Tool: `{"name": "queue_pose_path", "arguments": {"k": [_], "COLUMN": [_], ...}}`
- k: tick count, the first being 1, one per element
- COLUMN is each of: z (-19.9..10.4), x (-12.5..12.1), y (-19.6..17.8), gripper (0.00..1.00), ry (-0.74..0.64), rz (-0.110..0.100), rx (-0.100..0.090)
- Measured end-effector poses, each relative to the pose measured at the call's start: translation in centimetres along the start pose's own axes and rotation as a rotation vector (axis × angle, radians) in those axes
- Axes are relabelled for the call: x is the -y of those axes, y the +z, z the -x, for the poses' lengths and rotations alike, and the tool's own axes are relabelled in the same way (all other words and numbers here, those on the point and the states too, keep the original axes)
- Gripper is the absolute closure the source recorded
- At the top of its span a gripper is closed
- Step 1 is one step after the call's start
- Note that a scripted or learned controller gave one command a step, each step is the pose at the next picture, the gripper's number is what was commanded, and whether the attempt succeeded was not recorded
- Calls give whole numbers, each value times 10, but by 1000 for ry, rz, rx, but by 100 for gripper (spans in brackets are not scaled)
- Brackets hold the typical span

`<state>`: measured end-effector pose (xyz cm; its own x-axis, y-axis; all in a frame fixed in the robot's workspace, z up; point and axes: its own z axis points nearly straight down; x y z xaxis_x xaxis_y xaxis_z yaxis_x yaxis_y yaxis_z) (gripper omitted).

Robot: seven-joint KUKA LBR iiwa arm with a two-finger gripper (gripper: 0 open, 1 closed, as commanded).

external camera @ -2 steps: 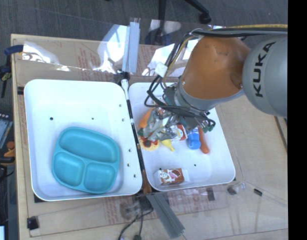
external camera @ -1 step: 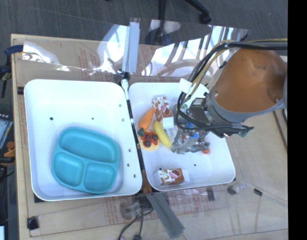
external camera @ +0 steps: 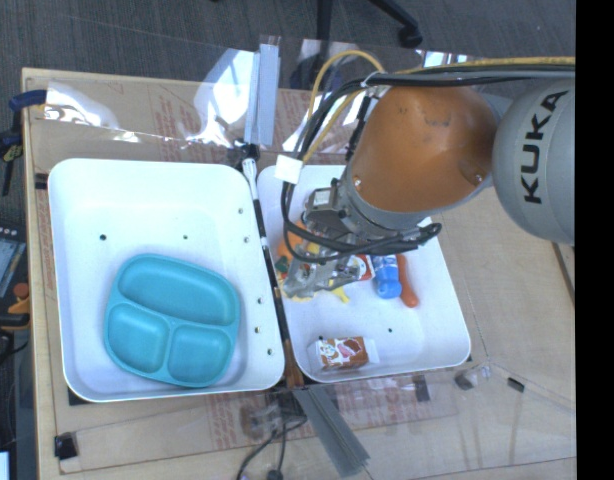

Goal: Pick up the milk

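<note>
1. The milk point(external camera: 343, 353) is a small flat carton, brown and white with a red picture on it. It lies on its side on the floor of the right bin point(external camera: 442, 343), near the front wall.
2. The gripper point(external camera: 309, 276) is low in the same bin, under the orange band point(external camera: 422, 148) of the arm. I cannot tell its state, because cables cover it.
3. The milk is in front of the gripper, clearly apart from it.
4. Just beside the gripper lie a blue bottle point(external camera: 386, 276) and an orange stick point(external camera: 407, 288).
5. To the gripper's left, in the left bin point(external camera: 147, 193), rests a blue divided plate point(external camera: 172, 318).

Blue tray point(external camera: 173, 318); white bins point(external camera: 77, 208)
</note>
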<state>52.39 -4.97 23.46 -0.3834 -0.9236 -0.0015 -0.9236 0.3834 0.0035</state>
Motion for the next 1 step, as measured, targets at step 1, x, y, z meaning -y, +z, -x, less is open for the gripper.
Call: {"name": "queue_pose_path", "arguments": {"k": [1], "z": [-90], "x": [29], "y": [15], "gripper": [100], "ry": [-281], "rz": [1], "rx": [0]}}
